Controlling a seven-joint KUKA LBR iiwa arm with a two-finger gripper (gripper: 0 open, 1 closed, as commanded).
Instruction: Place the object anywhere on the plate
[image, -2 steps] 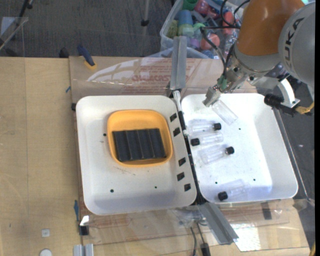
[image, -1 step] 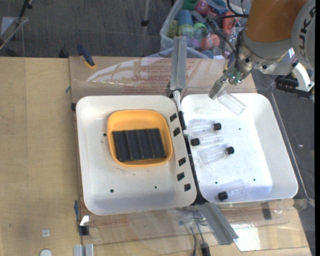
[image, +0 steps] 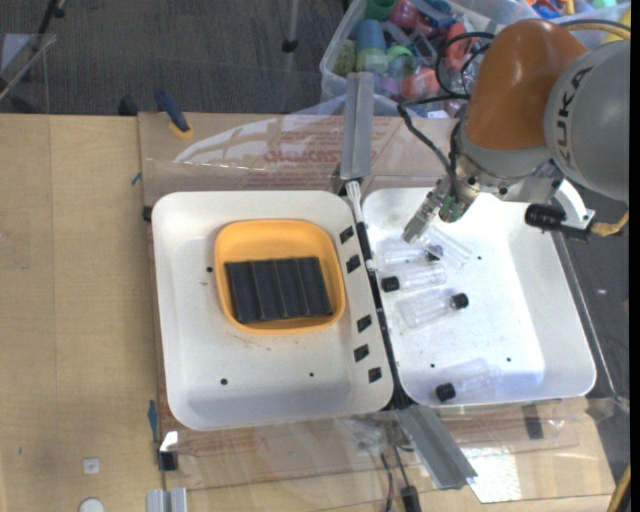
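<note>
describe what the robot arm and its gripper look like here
The arm is bulky, with rounded light grey shells, a glossy orange band above the wrist and black KUKA lettering on the grey. Thin black cables loop beside the wrist. The gripper is slim, pale metallic, with a small greenish part near its base.

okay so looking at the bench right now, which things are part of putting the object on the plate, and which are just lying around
Part of the job:
- yellow plate in the left bin, with a black ridged block on it
- clear vials with black caps in the right bin
- gripper above the vials

Just lying around:
- bin of colourful toys behind the bench
- blue clip
</note>
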